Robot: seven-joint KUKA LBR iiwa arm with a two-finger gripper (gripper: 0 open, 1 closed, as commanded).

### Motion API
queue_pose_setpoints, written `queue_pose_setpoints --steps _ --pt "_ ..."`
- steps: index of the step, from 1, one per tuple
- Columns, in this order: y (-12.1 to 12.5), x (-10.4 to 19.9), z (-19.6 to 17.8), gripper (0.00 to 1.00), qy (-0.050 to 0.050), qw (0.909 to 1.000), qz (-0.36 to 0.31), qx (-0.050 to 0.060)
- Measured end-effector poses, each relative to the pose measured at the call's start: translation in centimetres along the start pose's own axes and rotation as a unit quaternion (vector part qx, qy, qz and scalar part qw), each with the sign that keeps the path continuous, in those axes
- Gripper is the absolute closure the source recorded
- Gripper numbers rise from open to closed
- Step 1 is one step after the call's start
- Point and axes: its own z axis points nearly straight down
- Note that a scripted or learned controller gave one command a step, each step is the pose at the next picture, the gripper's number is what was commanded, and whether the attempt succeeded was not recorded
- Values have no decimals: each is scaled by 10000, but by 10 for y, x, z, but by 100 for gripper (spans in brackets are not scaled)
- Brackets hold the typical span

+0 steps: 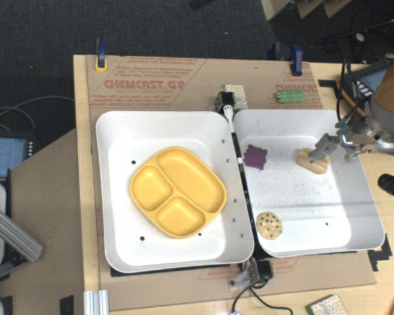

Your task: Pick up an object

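- The gripper (323, 147) sits low in the right bin (354, 209), right over a tan block (313, 162).
- Whether the fingers are clenched or released, I cannot tell.
- A purple piece (255, 157) lies left of the block.
- A cookie (269, 225) lies nearer the front, left of the block.
- The left bin (111, 176) holds a yellow tray (177, 191).

Grey arm (387, 120) low from the right, wrist tilted leftward, gripper (323, 147) down near the bin floor.

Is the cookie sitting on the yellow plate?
No, the cookie lies in the right bin, while the yellow plate sits in the left bin.
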Motion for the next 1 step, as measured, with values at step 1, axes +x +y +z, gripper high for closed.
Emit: queue_pose_setpoints --steps 1 --pt "49 -1 46 0 -6 10000 -10 -7"
